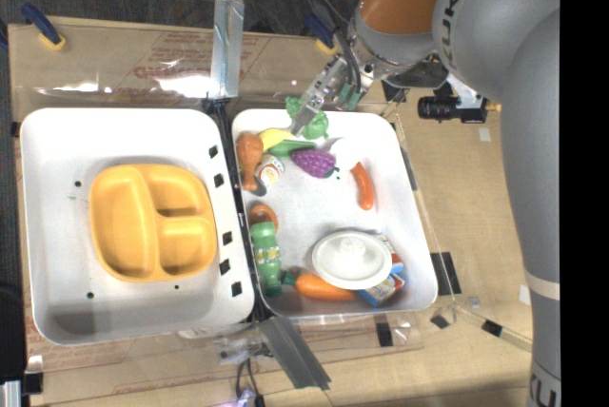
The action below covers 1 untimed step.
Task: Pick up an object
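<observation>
With the pincer [309, 115] low over the far edge of the right bin [404, 205], its grip hidden from us, we judged it best to descend squarely on the green toy [315, 125] there, beside the purple grapes [316, 162].

The bench [114, 53] is covered with a brownish sheet under clear plastic. Two white bins are placed directly on it, side by side and touching along the middle. The left bin [48, 205] is set near the left edge of the bench, and the right bin [404, 196] is set just beside it. A strip of grey tape [226, 48] is stuck on the bench above the joint of the bins, and another grey strip [297, 356] is seen below it. Small black tape marks [445, 272] are placed on the bench to the right of the right bin. A blue clamp [43, 27] is fixed at the upper left corner.
</observation>
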Motion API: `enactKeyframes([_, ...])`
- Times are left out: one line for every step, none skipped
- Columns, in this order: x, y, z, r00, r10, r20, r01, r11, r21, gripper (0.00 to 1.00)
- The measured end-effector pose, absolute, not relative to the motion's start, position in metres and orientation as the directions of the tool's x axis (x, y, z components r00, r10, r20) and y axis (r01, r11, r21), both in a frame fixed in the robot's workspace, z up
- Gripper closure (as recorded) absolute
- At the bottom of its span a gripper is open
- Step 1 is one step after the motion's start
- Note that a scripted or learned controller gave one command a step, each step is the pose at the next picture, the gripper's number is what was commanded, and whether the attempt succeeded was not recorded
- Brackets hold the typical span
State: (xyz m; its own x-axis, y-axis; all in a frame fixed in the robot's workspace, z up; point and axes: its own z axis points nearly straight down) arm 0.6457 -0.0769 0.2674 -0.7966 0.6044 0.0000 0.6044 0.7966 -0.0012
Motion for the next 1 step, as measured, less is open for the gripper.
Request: enactKeyframes([0.6466,-0.0755,0.2785,-0.802,0.597,-0.003,0.597,0.802,-0.001,1.0])
